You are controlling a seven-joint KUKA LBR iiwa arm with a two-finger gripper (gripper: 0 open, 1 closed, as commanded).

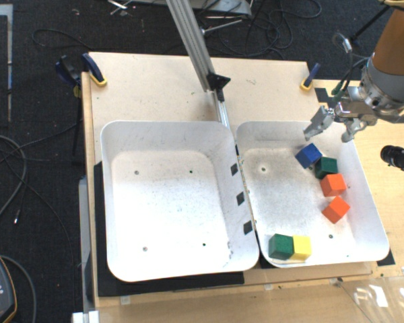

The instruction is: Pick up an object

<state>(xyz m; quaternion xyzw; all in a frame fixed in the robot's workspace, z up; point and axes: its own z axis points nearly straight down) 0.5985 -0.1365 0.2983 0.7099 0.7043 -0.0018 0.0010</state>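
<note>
The gripper is held open and empty; the blue cube lies at seven o'clock, just below.

bins: two white bins | blocks, all in the right bin: one blue, two green, two orange, one yellow

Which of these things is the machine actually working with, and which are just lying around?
Part of the job:
gripper, open, above the right bin
blue block, dark green block, two orange blocks, green block, yellow block

Just lying about:
left bin
clamps on the bench corners
metal pole
cables on the floor
</note>
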